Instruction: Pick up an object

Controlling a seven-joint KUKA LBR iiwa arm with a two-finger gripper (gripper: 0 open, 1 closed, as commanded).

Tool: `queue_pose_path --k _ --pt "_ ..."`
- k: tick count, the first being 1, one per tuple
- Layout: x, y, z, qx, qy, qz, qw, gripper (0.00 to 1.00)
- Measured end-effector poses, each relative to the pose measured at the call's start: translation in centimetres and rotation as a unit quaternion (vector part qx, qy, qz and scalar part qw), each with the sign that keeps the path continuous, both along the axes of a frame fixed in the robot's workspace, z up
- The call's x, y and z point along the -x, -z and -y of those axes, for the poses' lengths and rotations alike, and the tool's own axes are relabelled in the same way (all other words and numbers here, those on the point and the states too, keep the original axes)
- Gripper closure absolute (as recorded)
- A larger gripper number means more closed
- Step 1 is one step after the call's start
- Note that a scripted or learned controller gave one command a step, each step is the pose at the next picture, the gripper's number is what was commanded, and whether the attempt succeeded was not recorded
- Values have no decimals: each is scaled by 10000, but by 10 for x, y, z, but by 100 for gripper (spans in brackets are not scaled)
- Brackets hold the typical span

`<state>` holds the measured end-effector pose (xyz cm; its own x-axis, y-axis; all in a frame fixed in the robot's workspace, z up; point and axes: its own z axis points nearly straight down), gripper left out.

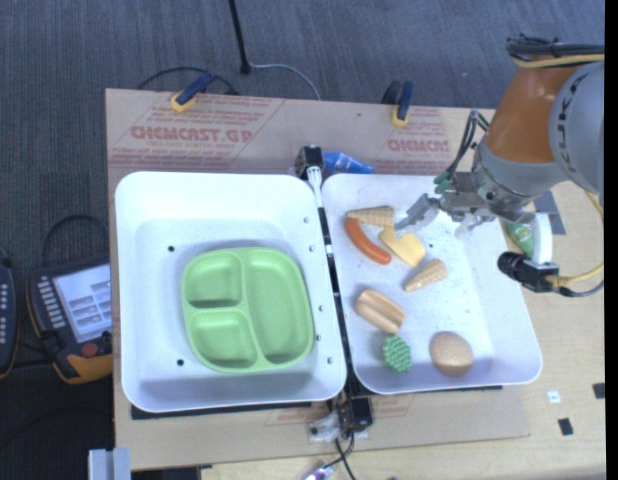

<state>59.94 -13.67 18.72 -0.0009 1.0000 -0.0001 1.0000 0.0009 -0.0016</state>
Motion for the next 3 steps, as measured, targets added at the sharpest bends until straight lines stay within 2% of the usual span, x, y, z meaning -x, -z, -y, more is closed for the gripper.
queue_pose_path --k 1,2,3 --pt "-18 89 -42 16 612 43 9981 0" --pt "-18 78 -41 22 612 44 9981 100" --pt "27 -80 -101 6 1316 9 9913 100"
